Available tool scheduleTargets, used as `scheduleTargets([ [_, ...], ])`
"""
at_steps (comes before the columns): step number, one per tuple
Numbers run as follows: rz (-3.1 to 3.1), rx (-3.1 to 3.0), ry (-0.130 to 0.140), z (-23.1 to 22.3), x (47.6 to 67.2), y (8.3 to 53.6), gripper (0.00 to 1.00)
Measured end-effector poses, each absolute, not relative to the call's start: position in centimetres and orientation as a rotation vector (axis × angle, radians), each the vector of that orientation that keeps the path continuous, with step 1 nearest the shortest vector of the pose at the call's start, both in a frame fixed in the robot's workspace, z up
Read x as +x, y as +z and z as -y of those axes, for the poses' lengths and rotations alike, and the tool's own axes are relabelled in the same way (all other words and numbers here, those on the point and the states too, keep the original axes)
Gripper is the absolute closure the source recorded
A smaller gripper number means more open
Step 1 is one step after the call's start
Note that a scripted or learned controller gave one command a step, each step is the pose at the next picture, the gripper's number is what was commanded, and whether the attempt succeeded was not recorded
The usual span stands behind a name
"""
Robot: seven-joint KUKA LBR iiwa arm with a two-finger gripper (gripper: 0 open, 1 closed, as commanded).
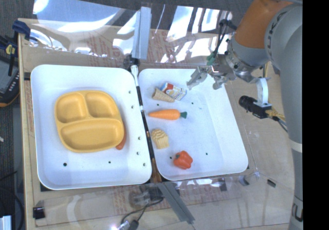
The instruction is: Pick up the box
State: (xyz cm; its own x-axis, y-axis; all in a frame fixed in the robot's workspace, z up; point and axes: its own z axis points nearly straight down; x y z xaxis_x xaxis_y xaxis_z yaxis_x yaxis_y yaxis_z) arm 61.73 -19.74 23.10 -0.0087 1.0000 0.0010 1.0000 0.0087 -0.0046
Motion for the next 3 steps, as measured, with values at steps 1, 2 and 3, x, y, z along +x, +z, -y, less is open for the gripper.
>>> scheduleTargets([
  [1, 2.31, -2.129, -0.002, 19.1, 65.6, 11.7, 0.0],
  [2, 2.298, -2.159, -0.007, 15.8, 66.1, 10.3, 0.0],
  [3, 2.3, -2.151, -0.006, 15.7, 66.1, 11.3, 1.0],
])
